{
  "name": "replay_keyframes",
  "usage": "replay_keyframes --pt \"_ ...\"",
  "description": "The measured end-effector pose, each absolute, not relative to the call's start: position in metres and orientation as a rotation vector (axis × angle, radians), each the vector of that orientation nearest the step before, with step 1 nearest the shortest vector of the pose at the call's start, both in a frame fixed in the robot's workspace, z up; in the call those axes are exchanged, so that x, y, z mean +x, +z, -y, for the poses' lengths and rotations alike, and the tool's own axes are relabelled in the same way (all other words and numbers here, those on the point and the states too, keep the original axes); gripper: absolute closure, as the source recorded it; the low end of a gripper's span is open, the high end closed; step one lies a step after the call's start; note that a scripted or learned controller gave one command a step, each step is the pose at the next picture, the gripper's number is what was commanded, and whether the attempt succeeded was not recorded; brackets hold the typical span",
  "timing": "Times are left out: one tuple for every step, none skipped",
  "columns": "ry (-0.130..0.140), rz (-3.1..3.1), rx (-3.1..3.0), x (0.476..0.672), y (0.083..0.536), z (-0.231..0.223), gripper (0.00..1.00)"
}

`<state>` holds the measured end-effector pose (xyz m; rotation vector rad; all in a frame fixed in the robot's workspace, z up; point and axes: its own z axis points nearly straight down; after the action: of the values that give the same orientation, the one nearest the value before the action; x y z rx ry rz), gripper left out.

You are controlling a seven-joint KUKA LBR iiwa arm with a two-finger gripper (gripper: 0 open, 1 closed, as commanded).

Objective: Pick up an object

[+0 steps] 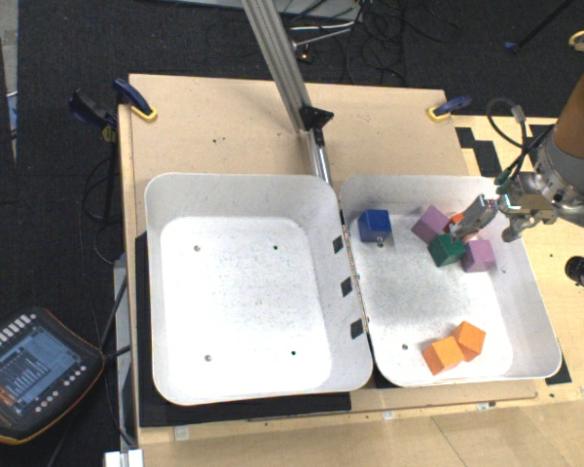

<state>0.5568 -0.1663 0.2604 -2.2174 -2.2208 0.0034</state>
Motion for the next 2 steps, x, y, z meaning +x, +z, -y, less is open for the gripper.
replay_keyframes --pt "0.0 2.223 -2.221 0.558 0.263 0.166 0.0" --pt "0.004 2.219 -2.22 0.563 0.217 0.17 0.0"
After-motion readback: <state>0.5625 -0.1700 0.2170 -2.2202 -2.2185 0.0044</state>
